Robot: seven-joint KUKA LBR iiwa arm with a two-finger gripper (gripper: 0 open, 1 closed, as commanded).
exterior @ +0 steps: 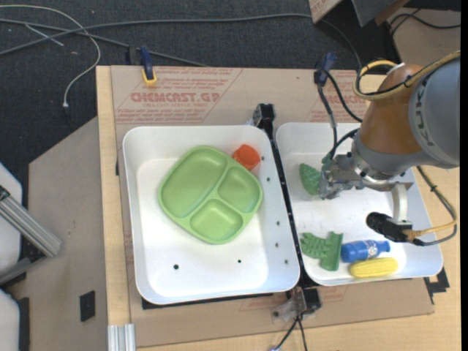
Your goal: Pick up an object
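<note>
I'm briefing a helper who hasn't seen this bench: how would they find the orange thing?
Start at the left white bin, the one holding the big green divided plate. Look at the plate's far right corner, near the wall between the two bins: the small orange object sits there, touching the plate's rim. It is the only orange item in either bin, and far smaller than the plate.

Tray (210, 194): light green | ball (246, 155): orange | bottle (363, 251): blue | corn (374, 268): yellow | bins (146, 196): white | arm (409, 119): grey, orange band
</note>
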